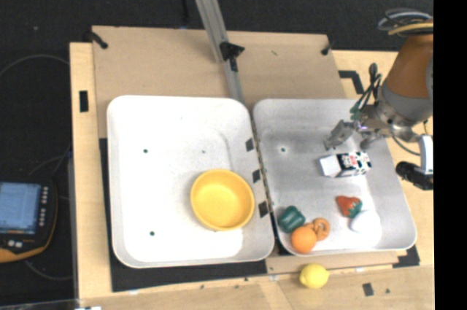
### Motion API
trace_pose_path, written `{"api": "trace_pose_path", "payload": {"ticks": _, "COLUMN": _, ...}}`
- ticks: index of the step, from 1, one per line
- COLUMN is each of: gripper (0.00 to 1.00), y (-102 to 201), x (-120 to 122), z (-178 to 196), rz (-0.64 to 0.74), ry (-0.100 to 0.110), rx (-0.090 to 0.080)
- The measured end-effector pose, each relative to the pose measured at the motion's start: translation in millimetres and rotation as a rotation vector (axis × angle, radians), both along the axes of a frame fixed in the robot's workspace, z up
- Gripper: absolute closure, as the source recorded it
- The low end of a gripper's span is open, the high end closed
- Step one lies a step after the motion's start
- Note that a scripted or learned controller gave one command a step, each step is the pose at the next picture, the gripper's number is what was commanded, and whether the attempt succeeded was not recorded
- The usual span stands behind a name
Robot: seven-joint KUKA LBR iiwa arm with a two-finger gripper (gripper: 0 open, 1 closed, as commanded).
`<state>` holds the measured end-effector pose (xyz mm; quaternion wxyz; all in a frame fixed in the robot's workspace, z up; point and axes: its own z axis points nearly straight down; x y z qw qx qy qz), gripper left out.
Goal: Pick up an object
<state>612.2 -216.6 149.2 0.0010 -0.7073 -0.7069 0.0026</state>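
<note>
Gripper sits over the right bin, right of frame centre — fingers spread apart, nothing between them. The white toy car lies just below it on the bin floor — close, not visibly touching.

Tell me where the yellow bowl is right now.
The yellow bowl sits in the left white bin, toward its lower right corner, close to the divider between the two bins; the green block lies just across in the right bin.
</note>
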Motion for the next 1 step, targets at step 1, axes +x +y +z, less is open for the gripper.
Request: {"api": "trace_pose_path", "payload": {"ticks": 1, "gripper": 0.0, "y": -1.6, "x": -0.8, "z": -51.0, "rz": -0.002, "ry": -0.002, "rx": -0.001}}
